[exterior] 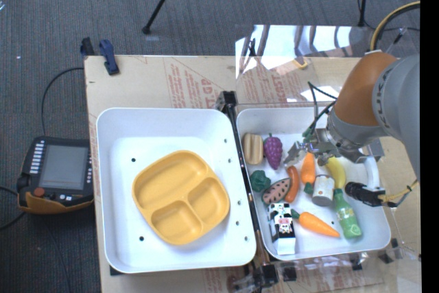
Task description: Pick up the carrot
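A carrot (319, 224) with a green top lies flat near the front of the right bin (381, 238), pointing right. A second, smaller orange carrot-like piece (308, 169) stands on end in the middle of that bin. My gripper (304, 151) hangs low over the bin, directly at the upper end of this smaller piece and touching or nearly touching it. The arm's orange band (363, 89) rises behind it on the right.
Around the gripper lie a purple grape bunch (273, 150), a bread piece (252, 147), a banana (335, 171), a green bottle (346, 216), a small can (322, 190), a milk carton (280, 221) and a broccoli (259, 180). The left bin (116, 147) holds a yellow divided plate (180, 196).
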### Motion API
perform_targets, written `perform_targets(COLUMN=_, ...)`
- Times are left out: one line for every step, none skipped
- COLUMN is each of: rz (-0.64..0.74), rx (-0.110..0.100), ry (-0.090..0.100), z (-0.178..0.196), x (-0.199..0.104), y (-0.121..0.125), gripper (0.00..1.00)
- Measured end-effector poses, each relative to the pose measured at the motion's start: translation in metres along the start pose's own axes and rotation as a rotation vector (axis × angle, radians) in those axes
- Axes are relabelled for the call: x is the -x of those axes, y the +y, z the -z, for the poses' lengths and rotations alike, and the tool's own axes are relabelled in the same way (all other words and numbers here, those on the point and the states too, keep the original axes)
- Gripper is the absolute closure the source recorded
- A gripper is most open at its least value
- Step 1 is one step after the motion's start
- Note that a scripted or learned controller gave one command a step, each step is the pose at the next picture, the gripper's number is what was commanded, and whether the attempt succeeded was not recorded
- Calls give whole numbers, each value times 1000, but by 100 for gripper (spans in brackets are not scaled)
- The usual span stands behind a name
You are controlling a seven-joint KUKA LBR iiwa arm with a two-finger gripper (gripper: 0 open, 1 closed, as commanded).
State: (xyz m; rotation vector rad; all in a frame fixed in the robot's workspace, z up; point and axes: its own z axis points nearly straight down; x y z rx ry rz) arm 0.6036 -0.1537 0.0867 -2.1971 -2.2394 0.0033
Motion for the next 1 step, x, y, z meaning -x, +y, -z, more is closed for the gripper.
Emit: perform_targets(rz=0, rx=-4, ry=4, z=9, x=0, y=0, gripper=100)
